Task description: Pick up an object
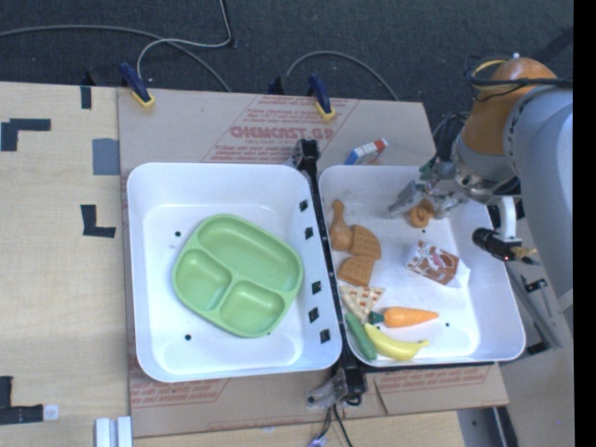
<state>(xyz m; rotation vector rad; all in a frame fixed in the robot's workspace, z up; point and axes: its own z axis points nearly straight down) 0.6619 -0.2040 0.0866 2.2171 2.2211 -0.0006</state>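
Two shallow white bins sit side by side on the desk: the left bin (pixel 149 250) carries a green divided plastic plate (pixel 237 275), while the right bin (pixel 484 324) is crowded with toy food. Up at its far edge, the claw (pixel 421 203) hangs low, fingers spread around a small round orange-brown toy (pixel 421 216), which looks caught between them. Nearby lie a brown drumstick toy (pixel 340 223), an orange plastic carrot (pixel 408 318) and a yellow banana (pixel 396 345).
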